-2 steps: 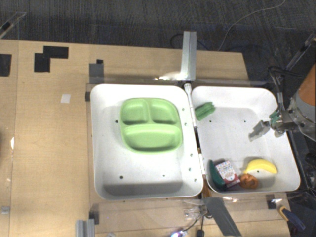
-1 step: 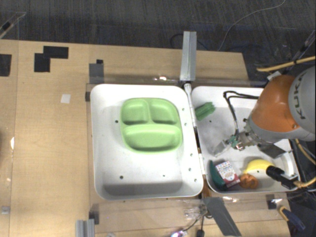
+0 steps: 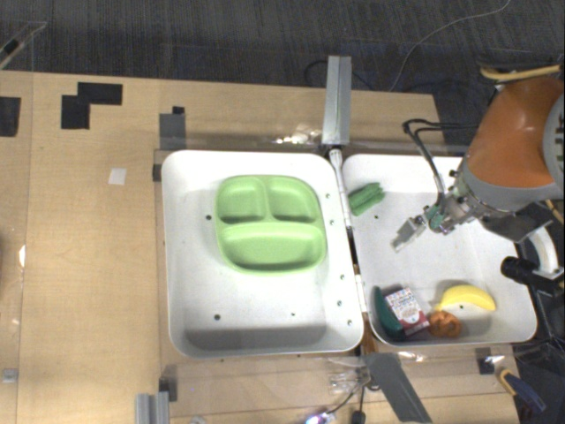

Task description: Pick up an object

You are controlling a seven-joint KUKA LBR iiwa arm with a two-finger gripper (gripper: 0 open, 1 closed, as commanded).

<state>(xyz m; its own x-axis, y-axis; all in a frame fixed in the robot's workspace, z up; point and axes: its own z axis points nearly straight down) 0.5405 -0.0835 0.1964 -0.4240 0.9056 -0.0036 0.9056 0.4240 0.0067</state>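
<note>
Gripper (image 3: 408, 232) hung over bare floor in the middle of the right bin (image 3: 494, 263), nothing between its fingers as far as I could see, and I couldn't tell how far open they were at this resolution. Nearest candidates were the green block (image 3: 365, 198) near the bin's upper-left corner and the banana (image 3: 467, 299) near the front wall; I'd go for the green block since it sat alone, centre over it, align the jaws across its narrow side, descend straight. Count: two white bins, one green divided tray (image 3: 269, 222) in the left bin (image 3: 190, 263), and in the right one green block, one banana, one small carton (image 3: 404, 306), one dark teal item (image 3: 381, 307) and one reddish-brown lump (image 3: 446, 324) huddled at the front.
</note>
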